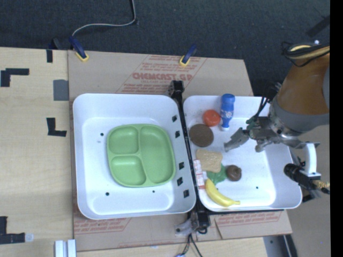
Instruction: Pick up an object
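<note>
Your grey two-finger gripper (247, 139) hovers over right white bin (268, 197), fingers spread, grasping nothing; candidate objects lie left of it: brown round disc (201, 135), blue bottle (227, 110), yellow banana (218, 195); tight clutter there risks knocking bottle or pinching two items

- The arm (303, 98) is cut off by the right edge, behind the fingers (236, 140).
- A small packet (199, 173) below-left of the fingers is too small to identify.
</note>
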Robot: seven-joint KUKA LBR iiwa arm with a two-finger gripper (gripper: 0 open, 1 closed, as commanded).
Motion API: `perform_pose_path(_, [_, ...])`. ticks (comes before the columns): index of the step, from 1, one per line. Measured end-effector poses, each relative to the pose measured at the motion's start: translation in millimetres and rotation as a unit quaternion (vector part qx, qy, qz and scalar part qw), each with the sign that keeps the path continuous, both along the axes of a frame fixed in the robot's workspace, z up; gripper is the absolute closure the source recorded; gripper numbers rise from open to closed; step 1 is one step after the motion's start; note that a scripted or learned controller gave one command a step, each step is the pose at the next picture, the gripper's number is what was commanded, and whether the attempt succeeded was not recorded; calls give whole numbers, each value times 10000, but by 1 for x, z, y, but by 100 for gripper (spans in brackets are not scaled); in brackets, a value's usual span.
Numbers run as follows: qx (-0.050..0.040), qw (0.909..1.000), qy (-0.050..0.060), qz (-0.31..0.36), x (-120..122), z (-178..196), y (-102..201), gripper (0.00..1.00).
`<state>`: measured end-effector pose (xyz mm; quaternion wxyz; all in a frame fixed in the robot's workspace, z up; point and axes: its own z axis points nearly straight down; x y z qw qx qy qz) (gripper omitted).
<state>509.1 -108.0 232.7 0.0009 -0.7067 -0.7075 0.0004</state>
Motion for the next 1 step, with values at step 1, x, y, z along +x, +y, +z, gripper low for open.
perform_pose_path(1, [-5, 10000, 6, -4, 75, -82, -45, 0])
